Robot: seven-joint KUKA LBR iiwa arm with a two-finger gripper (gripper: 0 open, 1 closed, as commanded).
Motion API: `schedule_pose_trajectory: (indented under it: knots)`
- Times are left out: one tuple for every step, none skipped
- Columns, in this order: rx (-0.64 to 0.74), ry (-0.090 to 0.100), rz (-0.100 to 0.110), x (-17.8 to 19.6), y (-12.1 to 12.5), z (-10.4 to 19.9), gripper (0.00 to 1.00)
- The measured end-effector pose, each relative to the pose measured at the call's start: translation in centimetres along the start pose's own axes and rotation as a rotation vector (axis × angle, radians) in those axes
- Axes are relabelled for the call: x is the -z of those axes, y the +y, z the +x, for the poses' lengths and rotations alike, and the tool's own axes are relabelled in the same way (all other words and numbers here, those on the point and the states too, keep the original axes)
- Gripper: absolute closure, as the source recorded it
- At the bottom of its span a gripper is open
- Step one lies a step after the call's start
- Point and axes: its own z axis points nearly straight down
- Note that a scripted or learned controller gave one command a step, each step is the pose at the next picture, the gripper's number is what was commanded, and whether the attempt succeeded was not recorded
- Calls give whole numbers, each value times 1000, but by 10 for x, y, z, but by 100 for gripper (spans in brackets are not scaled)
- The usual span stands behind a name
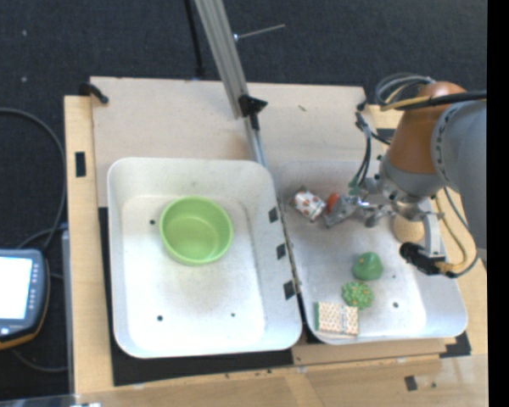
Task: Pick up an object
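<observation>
Grey-metal pincer (338,212) hovers beside the small white-and-red patterned object (308,203); its opening I cannot tell. Centre it over the object before closing.

A pale wooden bench (195,121) stands on dark carpet (85,24), evenly lit.

A robotics lab: at the frame's right an industrial arm (445,142) stands at a plywood bench (170,121) on dark carpet, an aluminium camera mast (220,41) rises at top centre, and a teach pendant (8,295) lies lower left.
</observation>
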Motion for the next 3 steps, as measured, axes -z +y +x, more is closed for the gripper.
schedule_pose_trajectory:
  knots:
    - [-4,-1,-8,15,2,-2,100]
    - [0,-1,-11,76,6,-11,100]
    - [4,-1,-10,120,7,-13,100]
